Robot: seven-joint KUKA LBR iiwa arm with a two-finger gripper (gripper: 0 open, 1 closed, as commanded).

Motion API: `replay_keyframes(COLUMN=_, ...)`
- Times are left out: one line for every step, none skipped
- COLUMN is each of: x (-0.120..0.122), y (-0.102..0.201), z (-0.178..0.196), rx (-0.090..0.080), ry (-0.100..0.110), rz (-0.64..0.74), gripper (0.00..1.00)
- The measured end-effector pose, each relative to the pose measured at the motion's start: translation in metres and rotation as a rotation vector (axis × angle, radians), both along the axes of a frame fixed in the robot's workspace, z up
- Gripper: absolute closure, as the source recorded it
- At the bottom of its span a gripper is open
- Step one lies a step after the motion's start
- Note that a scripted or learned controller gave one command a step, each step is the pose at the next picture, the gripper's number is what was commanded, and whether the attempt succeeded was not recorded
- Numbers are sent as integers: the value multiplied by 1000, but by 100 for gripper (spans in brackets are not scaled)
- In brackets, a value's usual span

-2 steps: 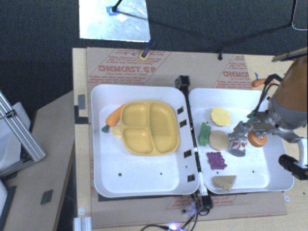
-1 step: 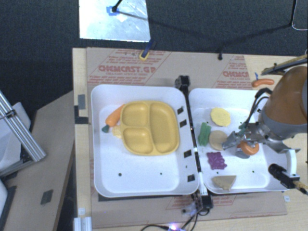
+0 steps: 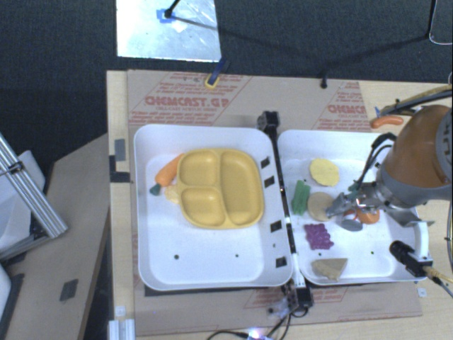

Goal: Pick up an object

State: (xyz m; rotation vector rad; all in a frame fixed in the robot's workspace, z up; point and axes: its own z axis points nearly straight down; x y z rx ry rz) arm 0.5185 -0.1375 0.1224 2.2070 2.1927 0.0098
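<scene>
Nearest, in the right bin [image 3: 396,275], lie a tan wedge [image 3: 330,267] and purple grapes [image 3: 318,235]. Just beyond, the gripper [image 3: 348,211] is low over a tan round piece [image 3: 320,205], an orange item [image 3: 369,217] just beside it; cannot tell the hand's opening, nor that anything is held. Judgement: centre on one piece, clear of neighbours, before closing. Further: green piece [image 3: 301,196], yellow disc [image 3: 325,171]. The left bin [image 3: 205,268] bears a yellow tray [image 3: 216,188] touching a carrot [image 3: 168,169].

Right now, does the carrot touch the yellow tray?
Touching. The camera view shows the carrot lying against the yellow tray's left rim, with no gap between them.
</scene>
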Motion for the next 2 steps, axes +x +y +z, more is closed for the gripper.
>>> replay_keyframes(x=4, y=0, z=-34, rx=16, ry=18, rz=8, gripper=0)
replay_keyframes(x=5, y=-4, z=-21, rx=8, ry=9, rz=6, gripper=100)
